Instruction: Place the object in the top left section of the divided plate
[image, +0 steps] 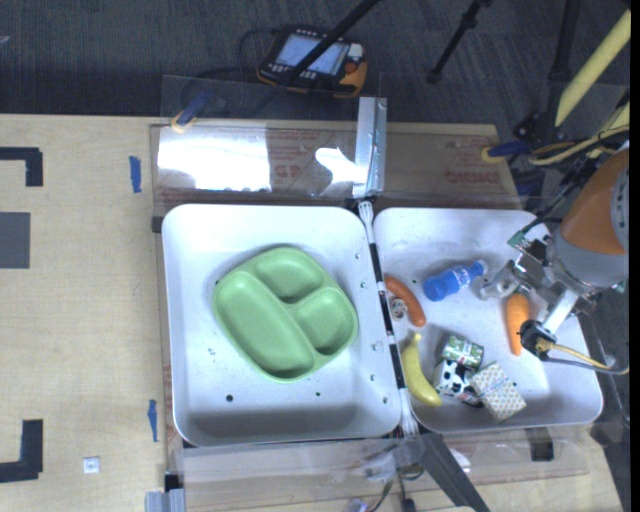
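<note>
The green divided plate (285, 312) lies in the left bin (190, 240), with one large section and two smaller ones; nothing lies in any of them. My gripper (512, 288) hangs low over the right side of the right bin (580, 395). An orange carrot (515, 325) lies right beneath it, and a blue bottle (452, 281) lies just to its left. Whether the gripper touches the carrot is unclear from this angle.
Also in the right bin are an orange sausage (405, 300) by the divider, a banana (418, 372), a green can (463, 352), a black-and-white toy (452, 379) and a patterned box (498, 390). A yellow cable (575, 352) runs off the wrist.
</note>
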